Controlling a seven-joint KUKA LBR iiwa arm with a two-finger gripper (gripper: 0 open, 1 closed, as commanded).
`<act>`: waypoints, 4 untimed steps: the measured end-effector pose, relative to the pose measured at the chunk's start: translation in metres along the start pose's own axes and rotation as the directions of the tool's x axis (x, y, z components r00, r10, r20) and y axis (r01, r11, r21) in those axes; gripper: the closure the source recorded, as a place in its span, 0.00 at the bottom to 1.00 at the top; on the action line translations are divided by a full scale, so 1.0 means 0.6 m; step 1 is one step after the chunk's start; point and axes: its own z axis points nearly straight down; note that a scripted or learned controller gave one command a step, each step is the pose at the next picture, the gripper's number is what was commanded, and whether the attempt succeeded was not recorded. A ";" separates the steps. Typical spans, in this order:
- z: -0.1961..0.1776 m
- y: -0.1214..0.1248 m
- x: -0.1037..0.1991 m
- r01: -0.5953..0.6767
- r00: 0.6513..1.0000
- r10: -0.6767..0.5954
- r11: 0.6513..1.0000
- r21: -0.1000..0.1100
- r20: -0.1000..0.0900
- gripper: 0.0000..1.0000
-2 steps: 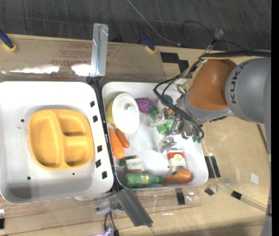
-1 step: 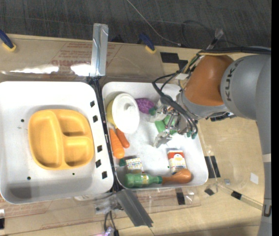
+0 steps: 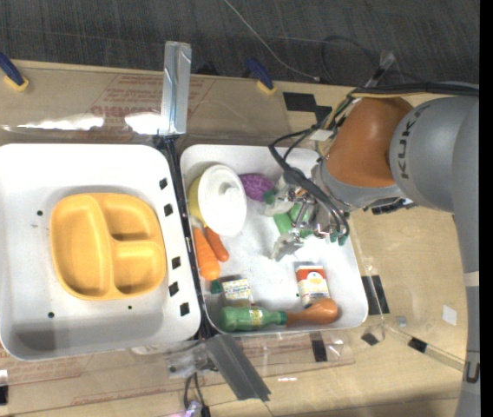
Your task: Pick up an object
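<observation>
My gripper (image 3: 292, 237) reaches down into the right bin (image 3: 348, 272), near its middle right, under the orange-banded wrist (image 3: 364, 146). A green item (image 3: 281, 218) lies right against the gripper, partly hidden by it and by cables; I cannot tell whether it is held. Around it lie a purple item (image 3: 257, 184), a white round lid (image 3: 222, 198) over a yellow thing (image 3: 193, 200), two orange carrots (image 3: 208, 252), a small labelled can (image 3: 236, 290), a green bottle (image 3: 248, 318), an orange piece (image 3: 318, 312) and a red-and-white container (image 3: 311, 281).
The left bin (image 3: 12, 198) holds a yellow divided tray (image 3: 108, 241). A metal post (image 3: 175, 89) stands behind the wall between the bins. The arm's grey body (image 3: 442, 155) covers the bench to the right of the right bin.
</observation>
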 end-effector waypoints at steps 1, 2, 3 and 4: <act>0.000 0.000 0.000 0.000 1.000 0.000 1.000 0.000 0.000 0.00; 0.002 0.020 0.008 -0.163 0.987 0.163 0.987 0.000 -0.007 0.00; 0.001 -0.015 0.050 -0.265 0.964 0.264 0.964 0.000 -0.005 0.00; 0.002 0.053 0.021 -0.432 0.902 0.432 0.902 0.001 -0.004 0.00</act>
